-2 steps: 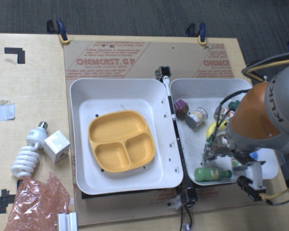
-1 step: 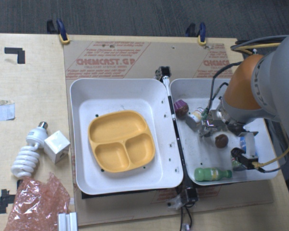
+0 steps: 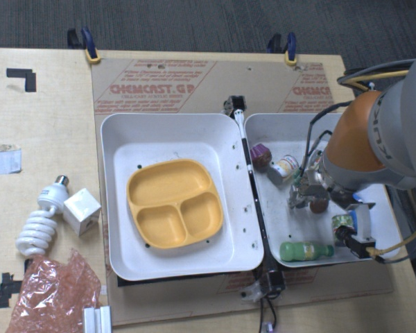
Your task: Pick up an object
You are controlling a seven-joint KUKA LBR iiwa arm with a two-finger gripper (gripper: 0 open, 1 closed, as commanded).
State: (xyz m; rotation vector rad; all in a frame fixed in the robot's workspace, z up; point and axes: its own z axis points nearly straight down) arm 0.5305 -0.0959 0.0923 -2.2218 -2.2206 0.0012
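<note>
Where the grey arm with its orange band [image 3: 353, 141] reaches in over the right bin [image 3: 277, 127], the pincer [image 3: 306, 198] hangs low above the bin floor, and I cannot tell how it is set, because the wrist hides it. Just below it, near the bin's front wall, a green bottle [image 3: 305, 251] lies on its side; its long axis runs left to right, almost parallel to that wall, with the narrow cap end pointing right and the broader base to the left. A dark purple item [image 3: 261, 156] sits near the bin's left wall, and a small jar-like thing [image 3: 286, 167] lies just beside it. A small can with a green label [image 3: 343, 223] rests to the right of the pincer, above the bottle's cap end. In the left bin [image 3: 118, 207] lies a yellow divided plate [image 3: 175, 203]. On the tabletop [image 3: 41, 137] to the left are a spiral light bulb [image 3: 40, 224], a white cube [image 3: 82, 211] touching it, and crumpled pink wrap [image 3: 52, 293].
</note>
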